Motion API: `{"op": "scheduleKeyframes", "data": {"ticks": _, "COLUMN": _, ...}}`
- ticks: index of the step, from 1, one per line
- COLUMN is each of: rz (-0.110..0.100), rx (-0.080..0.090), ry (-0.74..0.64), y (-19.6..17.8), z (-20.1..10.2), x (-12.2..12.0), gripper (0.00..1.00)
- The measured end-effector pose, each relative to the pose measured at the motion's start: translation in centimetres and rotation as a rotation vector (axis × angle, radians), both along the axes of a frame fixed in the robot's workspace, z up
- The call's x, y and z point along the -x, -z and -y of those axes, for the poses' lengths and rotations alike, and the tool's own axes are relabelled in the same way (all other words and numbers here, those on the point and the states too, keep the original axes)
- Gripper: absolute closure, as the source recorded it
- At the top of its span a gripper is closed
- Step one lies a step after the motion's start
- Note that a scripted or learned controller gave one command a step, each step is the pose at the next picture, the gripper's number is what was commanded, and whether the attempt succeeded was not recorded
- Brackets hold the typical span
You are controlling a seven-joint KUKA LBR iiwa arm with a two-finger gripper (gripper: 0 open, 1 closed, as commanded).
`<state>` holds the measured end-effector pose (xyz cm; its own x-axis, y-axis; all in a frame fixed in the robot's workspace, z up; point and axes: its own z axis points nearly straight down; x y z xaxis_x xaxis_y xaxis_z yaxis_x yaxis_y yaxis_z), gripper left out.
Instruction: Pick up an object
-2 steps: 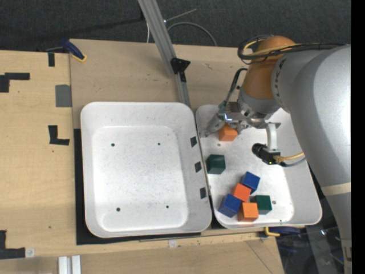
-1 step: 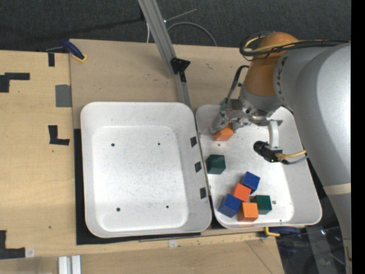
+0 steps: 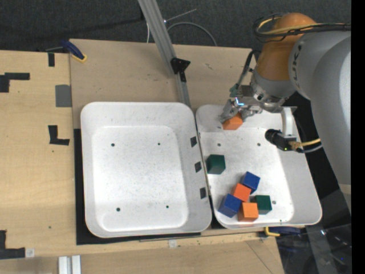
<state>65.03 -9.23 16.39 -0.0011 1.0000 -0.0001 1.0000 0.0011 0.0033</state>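
Observation:
My gripper hangs over the back left part of the right bin, under the orange band of the arm. An orange block sits between its fingertips, and the gripper is shut on it. Lower in the same bin lie a green cube, a blue cube, an orange cube, another blue cube, another orange cube and a second green cube, clustered at the front.
The left bin stands beside the right one with a narrow gap between them. A slanted metal pole rises behind the bins. A black fitting with a cable hangs at the right bin's right side.

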Motion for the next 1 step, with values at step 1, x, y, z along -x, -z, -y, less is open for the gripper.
{"op": "scheduleKeyframes", "data": {"ticks": 1, "rz": 0.002, "rx": 0.0, "ry": -0.001, "y": -6.21, "z": -0.61, "x": -0.2, "gripper": 1.0}}
